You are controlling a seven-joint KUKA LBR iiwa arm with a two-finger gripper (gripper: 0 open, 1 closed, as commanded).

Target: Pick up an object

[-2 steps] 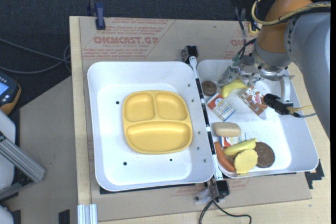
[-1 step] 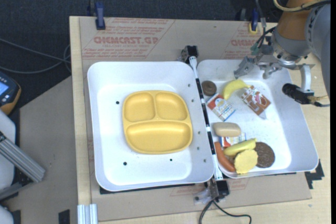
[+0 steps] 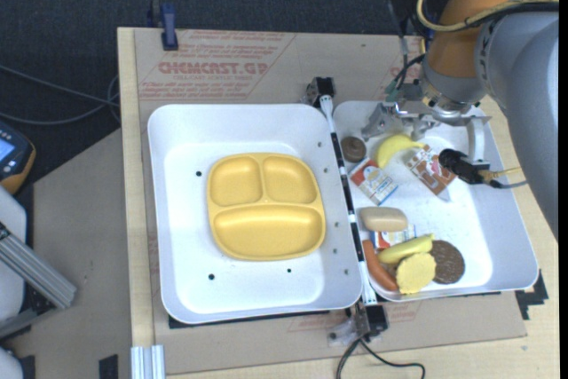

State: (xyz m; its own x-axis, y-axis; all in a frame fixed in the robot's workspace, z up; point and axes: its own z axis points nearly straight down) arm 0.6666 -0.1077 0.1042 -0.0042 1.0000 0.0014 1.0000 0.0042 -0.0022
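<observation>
Over the right bin hangs the arm, its gripper just above a yellow lemon-like object; the finger state cannot be told. Packets crowd close, so a grasp might snag a neighbour or slip off.
</observation>
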